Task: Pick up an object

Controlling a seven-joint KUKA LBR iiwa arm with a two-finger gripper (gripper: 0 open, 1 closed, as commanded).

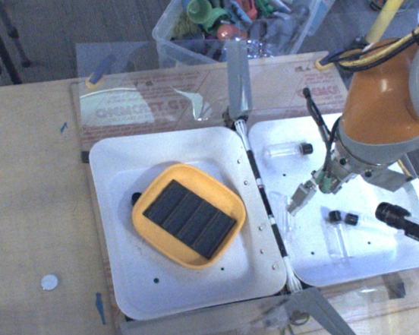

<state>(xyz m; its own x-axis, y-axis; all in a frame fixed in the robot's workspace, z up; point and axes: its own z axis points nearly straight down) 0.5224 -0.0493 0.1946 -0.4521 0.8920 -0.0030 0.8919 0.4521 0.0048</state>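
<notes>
Black-capped tube (342, 217) lies loose in right bin (374, 252) as gripper (301, 197) hangs beside it, apparently lining up; jaw state unclear.

Your pick candidates: one big yellow piece on the left, small bits on the right.
You have a yellow tray (187, 215), squarish with rounded corners, lying flat at a slant in the left bin (126, 289). Its top carries three dark ribbed strips side by side, and a small black piece (136, 198) peeks out at its upper-left edge. In the right bin (374, 256) you'll see a capped clear tube (287, 149) on its side near the far wall, with its black cap pointing right. A black two-part piece (342, 217) lies near the middle, and just beside it, toward the near edge, is a second clear tube (339, 241), faint against the white.
</notes>
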